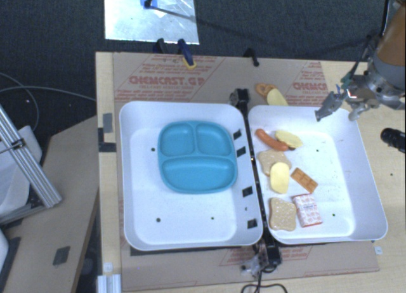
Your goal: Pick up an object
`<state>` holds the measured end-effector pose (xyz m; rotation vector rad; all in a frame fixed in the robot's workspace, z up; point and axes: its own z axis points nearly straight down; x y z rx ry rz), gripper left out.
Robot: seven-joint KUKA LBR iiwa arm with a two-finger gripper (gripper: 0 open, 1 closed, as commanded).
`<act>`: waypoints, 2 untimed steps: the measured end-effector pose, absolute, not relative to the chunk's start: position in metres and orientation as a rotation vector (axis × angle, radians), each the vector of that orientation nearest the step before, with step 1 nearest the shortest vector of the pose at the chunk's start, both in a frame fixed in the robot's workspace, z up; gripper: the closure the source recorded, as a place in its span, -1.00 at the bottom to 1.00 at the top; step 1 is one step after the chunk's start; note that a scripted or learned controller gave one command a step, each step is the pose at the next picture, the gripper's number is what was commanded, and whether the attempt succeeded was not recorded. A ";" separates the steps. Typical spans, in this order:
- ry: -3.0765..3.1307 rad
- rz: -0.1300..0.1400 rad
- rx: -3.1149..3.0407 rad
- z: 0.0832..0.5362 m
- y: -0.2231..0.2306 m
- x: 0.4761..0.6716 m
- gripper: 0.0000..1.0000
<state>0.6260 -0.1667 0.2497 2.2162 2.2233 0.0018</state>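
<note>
1. Gripper (339,109): at the far right, above the far rim of the right bin; fingers spread wide with nothing between them.
2. Right bin (355,158): shallow, white, holding the food pieces, all grouped along its left side.
3. Sausage (271,139): orange-red, lying at a slant near the bin's far left corner.
4. Yellow wedge (289,139): just right of the sausage, touching or nearly so.
5. Bread slice (273,159): tan, just near of the sausage.
6. Yellow oval piece (280,177): overlapping the bread slice's near edge.
7. Orange cracker (304,180): just right of the oval piece.
8. Toast slice (283,214): at the near left of the bin.
9. Red-and-white packet (307,210): beside the toast, on its right.
10. Left bin (139,158): white, holding a blue divided plate (196,157) at its middle.
11. Counter (209,76): two more food pieces (273,94) lie beyond the right bin's far rim.
</note>
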 end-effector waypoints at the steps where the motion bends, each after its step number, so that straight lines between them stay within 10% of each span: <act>1: 2.219 0.022 2.199 0.465 -0.110 0.612 -1.00; 2: 2.240 0.008 2.205 0.450 0.006 0.603 -1.00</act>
